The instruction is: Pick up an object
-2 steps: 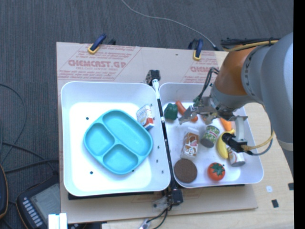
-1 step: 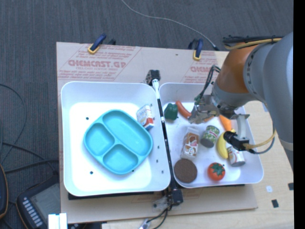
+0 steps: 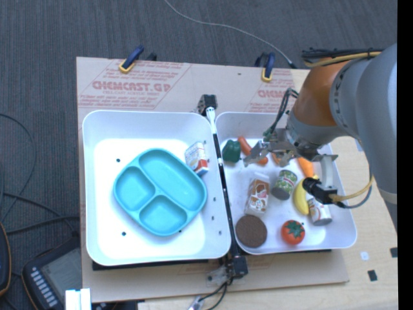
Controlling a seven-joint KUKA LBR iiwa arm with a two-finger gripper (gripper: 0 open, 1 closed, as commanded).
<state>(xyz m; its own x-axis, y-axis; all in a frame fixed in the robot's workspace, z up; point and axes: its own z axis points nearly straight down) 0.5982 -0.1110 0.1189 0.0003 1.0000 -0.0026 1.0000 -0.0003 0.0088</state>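
I see the gripper (image 3: 271, 148) low over the far edge of the right bin (image 3: 342, 241), and I cannot tell how its jaws stand, because the wrist covers them from this slant. I judge the main risk to be crowding: the green pepper (image 3: 230, 150) and a small carrot (image 3: 246, 146) lie just beside the gripper, so a descent here could catch two items, pinch one at its tip, or push one against the bin wall. A round item could also roll out of a closing grasp. The cable hanging from the wrist could snag the items under it. The right bin holds all likely targets: along its far edge the pepper and the carrot, at its centre a brown-and-white carton (image 3: 257, 196) and a small green-labelled can (image 3: 284, 183), toward its right edge a banana (image 3: 301, 198) and a second carrot (image 3: 306, 166), and along its near edge a dark brown disc (image 3: 251, 230) and a tomato (image 3: 292, 232). The left bin (image 3: 97, 237) holds a blue divided plate (image 3: 160, 191) at its centre and a small carton (image 3: 198, 157) near its far right corner.
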